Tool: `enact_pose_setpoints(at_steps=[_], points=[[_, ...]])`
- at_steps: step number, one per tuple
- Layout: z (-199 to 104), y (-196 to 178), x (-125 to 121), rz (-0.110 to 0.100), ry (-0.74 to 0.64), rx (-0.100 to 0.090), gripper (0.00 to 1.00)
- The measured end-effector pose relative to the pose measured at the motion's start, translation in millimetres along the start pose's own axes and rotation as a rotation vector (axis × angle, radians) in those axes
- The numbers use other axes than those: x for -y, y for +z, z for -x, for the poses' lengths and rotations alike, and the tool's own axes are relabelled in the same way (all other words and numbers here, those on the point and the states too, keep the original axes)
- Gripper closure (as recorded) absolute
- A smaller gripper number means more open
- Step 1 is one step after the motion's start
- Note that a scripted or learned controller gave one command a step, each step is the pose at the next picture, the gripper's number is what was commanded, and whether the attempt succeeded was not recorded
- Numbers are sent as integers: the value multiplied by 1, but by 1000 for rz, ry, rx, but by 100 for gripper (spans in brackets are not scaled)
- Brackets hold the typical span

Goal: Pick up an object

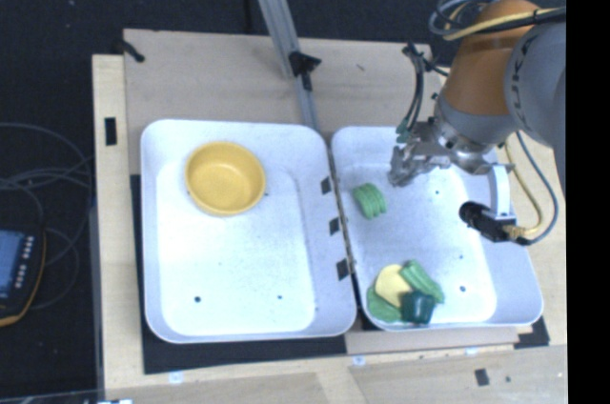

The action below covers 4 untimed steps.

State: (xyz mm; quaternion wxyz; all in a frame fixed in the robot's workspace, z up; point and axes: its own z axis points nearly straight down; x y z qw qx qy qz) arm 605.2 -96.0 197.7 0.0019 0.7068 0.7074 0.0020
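A small green ridged object (370, 200) lies in the right bin (457, 297) near its left wall. A cluster of a yellow piece (389, 282), a green piece (419, 277) and a dark teal block (416, 306) sits at the bin's front edge. My gripper (402, 170) hangs over the right bin's rear part, just right of and behind the ridged object, with nothing seen between its fingers. A yellow bowl (226, 178) rests in the left bin (238, 297).
A slanted metal pole (276, 11) rises behind the bins, ending at a clamp near the divider. The arm's grey and orange body (496, 78) covers the right bin's far right corner. Cables loop by the wrist.
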Motion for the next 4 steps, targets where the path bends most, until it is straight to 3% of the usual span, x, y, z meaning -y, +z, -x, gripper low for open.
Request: enact_pose_setpoints(at_steps=[1, 4], points=[[0, -53, -1, 0, 1, 0, 100], [-156, -61, 28, -5, -3, -1, 100]])
